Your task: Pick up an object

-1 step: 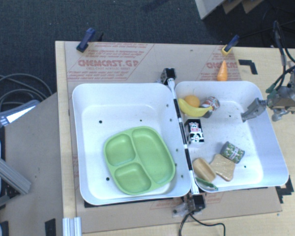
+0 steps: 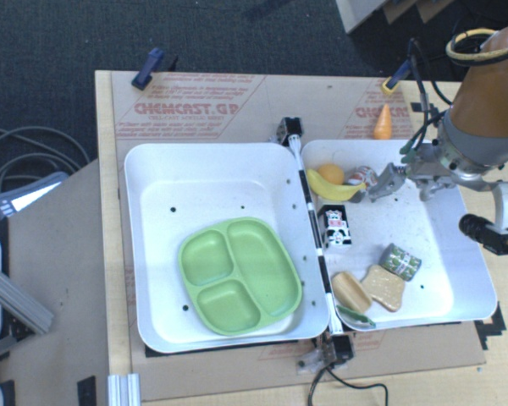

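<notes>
On the bench sit two shallow white bins side by side: the left bin [image 2: 152, 176] and the right bin [image 2: 457, 286]. The left one holds a single thing, a green divided plate [image 2: 237, 273] with three compartments, lying toward the near edge. The right bin holds the loose objects. At its far left corner lies one yellow banana [image 2: 332, 184], with a small red-and-white item [image 2: 361, 176] just beside it; what that item is cannot be told. One small black-and-white carton [image 2: 335, 227] lies against the left wall, near the divider. Toward the near side are one green can [image 2: 400, 262] on its side, one toast-shaped piece [image 2: 384, 288] touching one bread roll [image 2: 351, 292], and a green-edged item [image 2: 356, 316] partly under the roll at the near corner.

The arm reaches in from the right, and its gripper [image 2: 388, 182] hangs over the far part of the right bin, just right of the red-and-white item. Whether its fingers are open or closed cannot be told. One orange carrot-like piece [image 2: 383, 122] rests on the bench beyond the bin.
</notes>
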